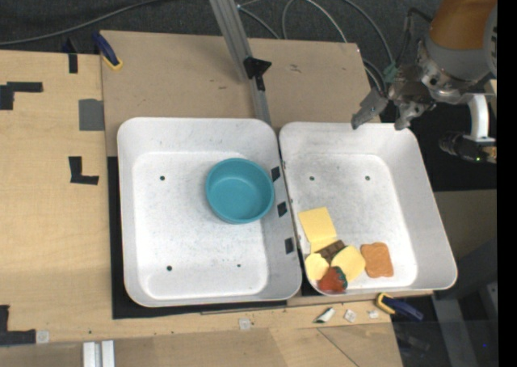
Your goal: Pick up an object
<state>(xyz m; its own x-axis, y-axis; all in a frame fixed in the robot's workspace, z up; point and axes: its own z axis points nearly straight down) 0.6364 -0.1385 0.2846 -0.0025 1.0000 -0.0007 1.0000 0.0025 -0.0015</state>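
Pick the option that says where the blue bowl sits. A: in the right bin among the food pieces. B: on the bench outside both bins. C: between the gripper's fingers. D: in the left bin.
D: the blue bowl rests on the floor of the left bin, while the gripper hangs over the far edge of the right bin.

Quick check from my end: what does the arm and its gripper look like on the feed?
The arm has an orange section above a grey wrist with metal fittings. The gripper ends in two dark, slim fingers. Thin cables run beside the wrist.
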